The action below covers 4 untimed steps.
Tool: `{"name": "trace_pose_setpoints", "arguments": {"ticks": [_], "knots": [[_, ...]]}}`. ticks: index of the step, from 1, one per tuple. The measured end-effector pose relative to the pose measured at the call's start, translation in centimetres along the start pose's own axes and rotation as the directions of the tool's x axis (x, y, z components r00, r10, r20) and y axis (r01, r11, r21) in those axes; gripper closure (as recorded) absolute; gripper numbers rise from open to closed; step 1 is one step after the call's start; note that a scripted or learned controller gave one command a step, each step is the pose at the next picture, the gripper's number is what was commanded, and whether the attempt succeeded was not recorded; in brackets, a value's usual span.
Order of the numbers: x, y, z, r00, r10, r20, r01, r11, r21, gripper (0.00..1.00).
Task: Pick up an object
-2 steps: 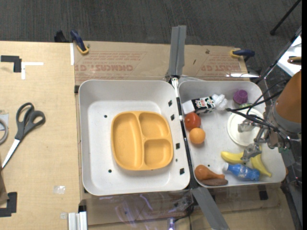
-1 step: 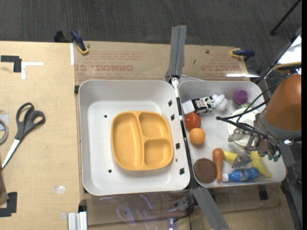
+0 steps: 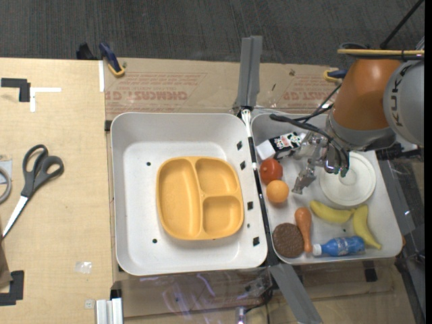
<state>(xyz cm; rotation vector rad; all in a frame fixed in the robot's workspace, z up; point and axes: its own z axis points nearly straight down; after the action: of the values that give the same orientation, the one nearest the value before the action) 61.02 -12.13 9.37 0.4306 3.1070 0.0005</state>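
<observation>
- The gripper (image 3: pixel 305 179) is hanging over the right bin (image 3: pixel 391 201), low among the food items, with its metal fingers (image 3: pixel 302 183) pointing down and nothing between them; the gap looks narrow, though it is hard to judge from this slanted view.
- It is sitting just beside the white plate (image 3: pixel 351 181) and near the orange (image 3: pixel 277 192) and the red tomato (image 3: pixel 271 170), which are the closest things to pick.
- Judging the risk: round fruit is likely to roll away if the fingers are closing off-centre, and the plate rim is close enough to be nudged or clipped.
- Further out, two bananas (image 3: pixel 347 216), a carrot (image 3: pixel 304 225), a brown round cookie (image 3: pixel 288 239) and a small blue bottle (image 3: pixel 339 246) are lying crowded together, so a grab there may be catching two things.
- A small black-and-white card or packet (image 3: pixel 286 142) is lying by the bin's far wall; its print is too small to read.
- The left bin (image 3: pixel 131 201) is holding a yellow divided tray (image 3: pixel 200 198).
- The arm is showing the letters "KU" on its grey casing.
- The cardboard (image 3: pixel 169 90) behind the bins is carrying upside-down red printing, not clearly readable.
- Scissors (image 3: pixel 30 181) are lying on the bench at far left.
</observation>
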Motion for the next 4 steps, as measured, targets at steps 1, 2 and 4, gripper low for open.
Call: {"name": "trace_pose_setpoints", "arguments": {"ticks": [1, 2, 4], "knots": [[1.3, -8.9, -0.1, 0.999, 0.044, 0.001, -0.044, 0.999, -0.001, 0.00], [7.2, -1.6, 0.1, 0.990, 0.138, -0.003, -0.138, 0.990, 0.000, 0.00], [-2.9, -1.1, -0.2, 0.985, 0.170, -0.003, -0.170, 0.985, 0.001, 0.00]]}}
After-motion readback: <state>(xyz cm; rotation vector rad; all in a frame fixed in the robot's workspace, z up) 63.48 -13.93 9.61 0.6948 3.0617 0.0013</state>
